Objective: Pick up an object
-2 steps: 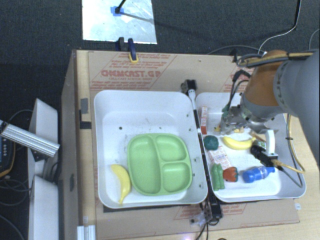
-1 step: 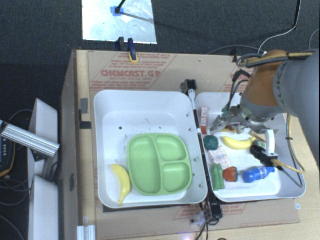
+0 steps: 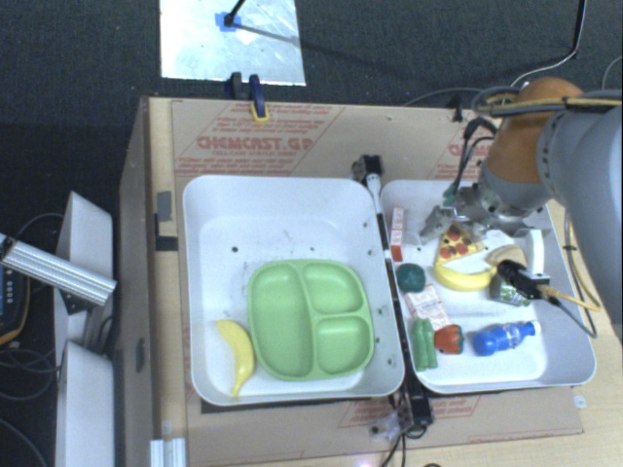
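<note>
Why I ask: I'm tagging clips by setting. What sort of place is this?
Likely a robotics lab bench, not a kitchen: a grey robot arm reaches over the right bin, which holds a toy banana, and the left bin holds a green divided plate.

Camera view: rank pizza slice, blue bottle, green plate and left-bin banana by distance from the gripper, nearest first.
From the gripper:
1. Pizza slice, right bin, right beside it.
2. Blue bottle, right bin, front.
3. Green plate, left bin, middle.
4. Banana, left bin, front-left corner.
</note>
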Available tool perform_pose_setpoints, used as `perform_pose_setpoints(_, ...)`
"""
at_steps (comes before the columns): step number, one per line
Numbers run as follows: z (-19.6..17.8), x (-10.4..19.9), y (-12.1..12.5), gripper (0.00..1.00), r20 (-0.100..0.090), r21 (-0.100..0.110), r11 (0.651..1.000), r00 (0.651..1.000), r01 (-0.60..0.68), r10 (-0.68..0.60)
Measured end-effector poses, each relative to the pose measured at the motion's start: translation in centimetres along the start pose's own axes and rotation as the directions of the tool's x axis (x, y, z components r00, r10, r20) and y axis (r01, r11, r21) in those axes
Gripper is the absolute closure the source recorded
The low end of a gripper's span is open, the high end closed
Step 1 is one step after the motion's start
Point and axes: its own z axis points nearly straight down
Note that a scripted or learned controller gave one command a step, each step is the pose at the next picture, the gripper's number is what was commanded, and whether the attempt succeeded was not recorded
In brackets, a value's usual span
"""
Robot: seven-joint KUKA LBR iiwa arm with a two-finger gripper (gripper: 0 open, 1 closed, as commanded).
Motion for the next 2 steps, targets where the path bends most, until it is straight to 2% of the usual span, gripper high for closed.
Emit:
perform_pose_setpoints(1, 0.0, -0.2, -2.1, 0.00, 0.002, -0.008, 1.000, 1.000, 0.001, -0.001)
perform_pose_setpoints(2, 0.3, 0.6, -3.9, 0.00, -0.001, 0.000, 1.000, 1.000, 0.000, 0.000)
